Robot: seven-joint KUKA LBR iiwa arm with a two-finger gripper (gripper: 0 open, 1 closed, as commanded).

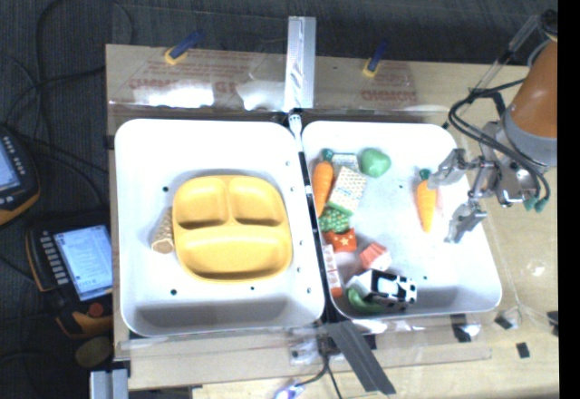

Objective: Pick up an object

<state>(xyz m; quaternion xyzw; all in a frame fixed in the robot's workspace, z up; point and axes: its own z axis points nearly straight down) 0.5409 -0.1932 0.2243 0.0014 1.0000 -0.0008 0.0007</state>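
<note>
Tool: the tool (459, 195) hangs over the right side of the right bin (471, 293), its two fingers spread apart and pointing down-left; nothing sits between them; one finger (444, 171) is up near the top of a carrot, the other finger (466, 223) lower and further right
Arm: grey, with the orange band (536, 98) showing at the right edge; cables loop beside it
Nearest object: a small orange carrot (425, 204) lies lengthwise on the bin floor just left of the tool; close to the fingers, not gripped
Right bin, left side: a second, longer carrot (322, 188) lies along the left wall; a green rounded piece (373, 160) near the top; a pale printed packet (347, 188) between them; a red-and-green item (338, 229) below that; a pinkish block (372, 255) further down
Right bin, front: a black-and-white toy (392, 289) lies on a green piece (358, 300) by the front wall
Left bin: the left bin (145, 306) holds a yellow divided tray (232, 227) in its middle; a tan cone-like object (163, 232) touches the tray's left edge
Counter: the counter (535, 297) carries both bins side by side
</note>
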